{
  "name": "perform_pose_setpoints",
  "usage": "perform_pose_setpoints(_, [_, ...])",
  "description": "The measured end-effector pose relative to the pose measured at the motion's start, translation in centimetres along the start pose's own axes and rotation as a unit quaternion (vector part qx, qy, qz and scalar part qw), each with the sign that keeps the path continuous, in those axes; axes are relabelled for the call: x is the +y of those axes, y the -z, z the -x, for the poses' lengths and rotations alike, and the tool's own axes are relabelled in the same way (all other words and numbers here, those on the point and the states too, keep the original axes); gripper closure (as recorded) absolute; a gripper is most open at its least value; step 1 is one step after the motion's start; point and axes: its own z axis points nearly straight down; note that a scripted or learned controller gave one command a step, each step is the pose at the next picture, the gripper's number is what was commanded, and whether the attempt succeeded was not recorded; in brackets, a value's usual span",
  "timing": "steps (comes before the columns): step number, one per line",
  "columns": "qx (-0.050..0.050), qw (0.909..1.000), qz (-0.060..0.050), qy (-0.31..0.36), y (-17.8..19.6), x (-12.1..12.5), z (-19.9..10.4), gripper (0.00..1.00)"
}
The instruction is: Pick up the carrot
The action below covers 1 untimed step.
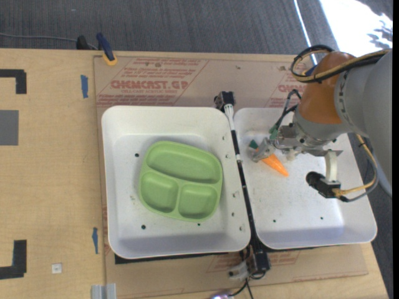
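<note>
This is a robotics lab. The counter (50,185) is a plywood board marked with black tape squares (14,81) and blue tape tabs (84,86), and two white bins (118,185) sit clamped side by side on it. Just right of the bins' shared seam a cabled grey-and-orange arm (340,95) reaches in, and dark office carpet (187,11) lies beyond the counter.

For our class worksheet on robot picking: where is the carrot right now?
The carrot lies in the right-hand bin, near its upper left, just below the end effector and right of the divider between the bins.
</note>
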Motion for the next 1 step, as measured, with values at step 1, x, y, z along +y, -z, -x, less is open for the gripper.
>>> perform_pose_setpoints(1, [-0.002, 1.0000, 0.002, 0.000, 1.18, 0.12, 0.15, 1.00])
